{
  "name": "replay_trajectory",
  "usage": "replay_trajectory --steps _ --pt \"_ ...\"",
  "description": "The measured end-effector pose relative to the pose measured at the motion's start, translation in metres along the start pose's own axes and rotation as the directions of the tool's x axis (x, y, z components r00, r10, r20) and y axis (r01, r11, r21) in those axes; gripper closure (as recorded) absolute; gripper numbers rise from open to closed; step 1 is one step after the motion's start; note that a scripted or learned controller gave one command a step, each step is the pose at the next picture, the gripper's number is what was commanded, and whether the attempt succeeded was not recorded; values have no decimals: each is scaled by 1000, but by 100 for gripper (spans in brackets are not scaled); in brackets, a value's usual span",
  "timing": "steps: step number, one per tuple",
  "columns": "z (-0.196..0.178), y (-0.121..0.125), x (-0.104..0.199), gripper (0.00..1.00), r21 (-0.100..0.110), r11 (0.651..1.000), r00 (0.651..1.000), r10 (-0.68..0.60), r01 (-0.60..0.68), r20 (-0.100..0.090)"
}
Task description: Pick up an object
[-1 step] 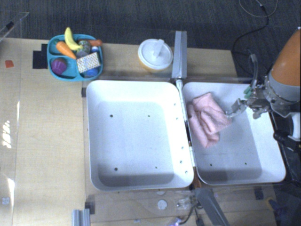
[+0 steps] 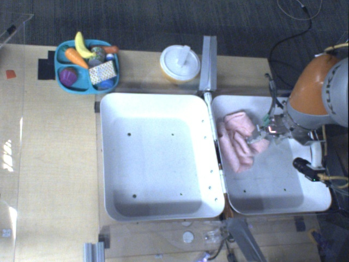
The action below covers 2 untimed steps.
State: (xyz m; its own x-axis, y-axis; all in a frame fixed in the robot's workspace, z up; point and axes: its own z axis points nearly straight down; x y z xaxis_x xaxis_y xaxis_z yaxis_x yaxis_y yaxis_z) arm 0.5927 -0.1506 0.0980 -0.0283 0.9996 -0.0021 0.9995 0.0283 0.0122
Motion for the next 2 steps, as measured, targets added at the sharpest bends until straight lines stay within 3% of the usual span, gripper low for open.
replay_trajectory --steps 1,2 --pt "5 -10 64 0 -8 991 991 -135 135 4" --pt "-7 -7 65 100 -16 990 991 -137 137 2"
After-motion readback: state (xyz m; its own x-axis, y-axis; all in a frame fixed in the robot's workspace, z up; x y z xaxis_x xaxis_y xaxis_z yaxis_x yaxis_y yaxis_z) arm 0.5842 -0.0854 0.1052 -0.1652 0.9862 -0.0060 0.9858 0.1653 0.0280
